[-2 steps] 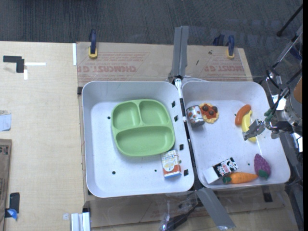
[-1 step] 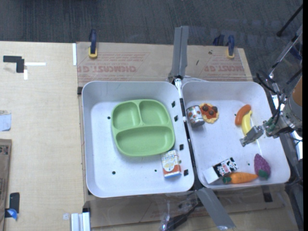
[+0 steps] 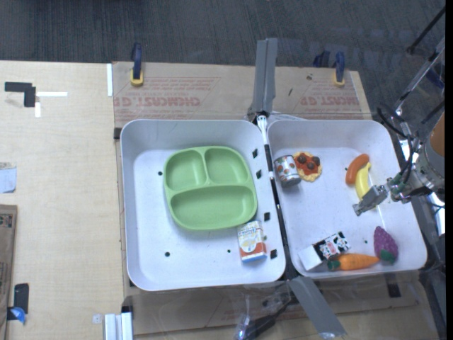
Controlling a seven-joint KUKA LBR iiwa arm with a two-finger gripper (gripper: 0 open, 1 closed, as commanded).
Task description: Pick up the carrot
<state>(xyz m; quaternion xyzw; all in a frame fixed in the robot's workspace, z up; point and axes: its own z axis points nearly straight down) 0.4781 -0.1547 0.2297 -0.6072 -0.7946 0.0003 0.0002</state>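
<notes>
We reach over the right bin; the gripper hangs bare above its floor, and whether its jaws stand apart we cannot tell. To grasp well, we should descend squarely across the carrot, which lies below the jaws near the front wall, touching the milk carton.

The bins looked smooth white plastic, the divided plate matt green plastic, and the bench pale wood.
</notes>
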